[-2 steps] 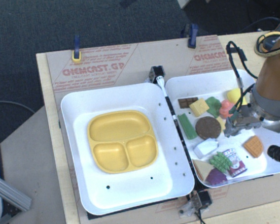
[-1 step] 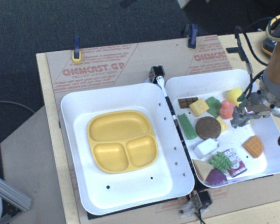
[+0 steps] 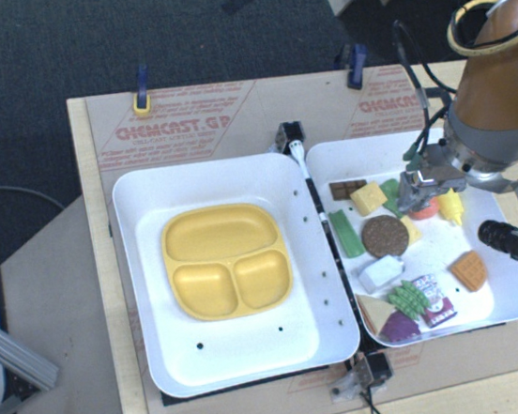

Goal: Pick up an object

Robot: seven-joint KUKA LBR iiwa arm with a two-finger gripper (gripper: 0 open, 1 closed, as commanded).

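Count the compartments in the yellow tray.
3. The yellow tray in the left bin has one wide compartment across the far side and two smaller ones side by side on the near side.

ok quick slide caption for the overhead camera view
KUKA arm's gripper low over toy food in the right bin; yellow divided plate sits in the left bin.

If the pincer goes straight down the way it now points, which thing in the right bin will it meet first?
Probably the small orange piece lying directly under the pincer, between the yellow block and the yellow piece. Depth is unclear from this slanted view, so the green item beside it could be touched instead.
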